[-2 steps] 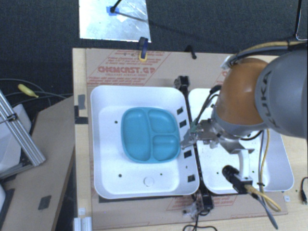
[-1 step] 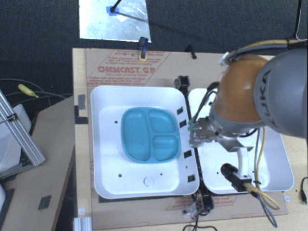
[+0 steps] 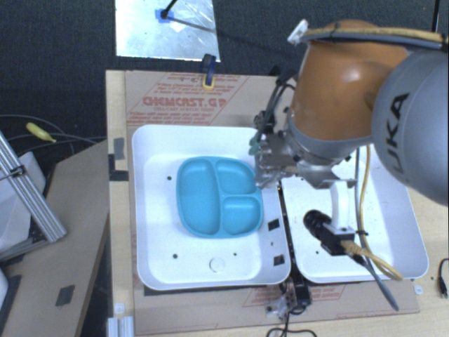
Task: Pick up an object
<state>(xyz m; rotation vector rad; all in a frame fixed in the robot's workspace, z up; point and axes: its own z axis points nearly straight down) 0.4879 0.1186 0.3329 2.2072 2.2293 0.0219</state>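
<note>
2 white bins sit side by side on the desk [image 3: 77,202], and only the left bin [image 3: 151,213] has anything worth grabbing: 1 blue divided plate [image 3: 210,202], lying flat and face up on the bin floor, a little right of centre. The arm [image 3: 351,90] reaches in over the right bin [image 3: 403,220] and hangs its claw [image 3: 265,168] just above the wall between the 2 bins, right at the plate's near rim. That makes sense to me: a flat plate offers only its edge, so the rim looks like the way in. Whether the claw is open or closed, I cannot tell; the wrist hides it from here, and I see nothing gripped.

Now the plate itself. It is nearly as wide as it is long, so its long axis is hard to call. Its 1 big compartment lies on the far side from the claw, its 2 small ones face the claw, and the rib between them runs roughly front to back, slightly slanted.
</note>
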